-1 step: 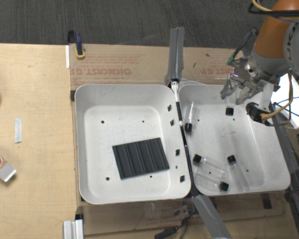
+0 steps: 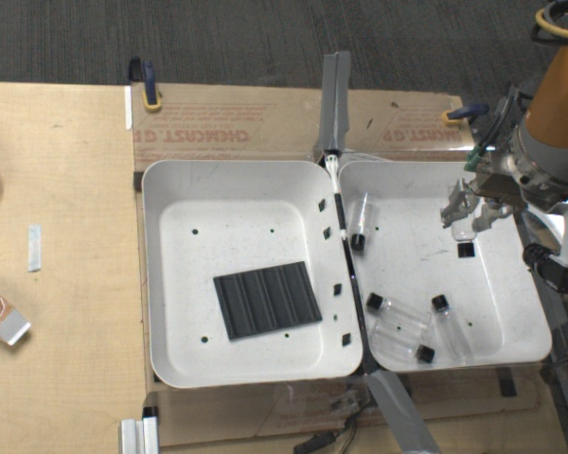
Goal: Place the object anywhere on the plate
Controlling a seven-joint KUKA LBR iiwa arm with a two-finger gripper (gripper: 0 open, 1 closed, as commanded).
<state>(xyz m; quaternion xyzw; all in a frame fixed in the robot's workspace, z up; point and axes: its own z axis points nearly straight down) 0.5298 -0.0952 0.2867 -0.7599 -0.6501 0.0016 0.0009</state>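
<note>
Arm's in from the right, orange band [image 2: 557, 102] showing above the wrist, and the gripper [image 2: 473, 211] hangs over the right bin [image 2: 530, 343], up near its far-right part. Can't tell from this angle whether it's released or clenched — too small, too much glare. Nothing visibly grasped.

Landmark = the dark ribbed plate [image 2: 267, 299], lying flat in the left bin [image 2: 161, 253], a bit tilted, toward the near side of that bin.

Rel. to the plate: the clear vials w/ black caps are all to its right, across the divider, in the right bin. One vial [image 2: 358, 223] lies right + farther back, just past the divider. Another vial [image 2: 398, 318] lies right at about the plate's level, a third [image 2: 447, 327] just beyond it, farther right. Small black cap-like bit [image 2: 466, 249] sits right of the plate, almost under the gripper. None touching the plate.

Left of the plate, out on the bench: small grey strip [image 2: 34, 249] and a wrapped item [image 2: 2, 317], well apart from it.
</note>
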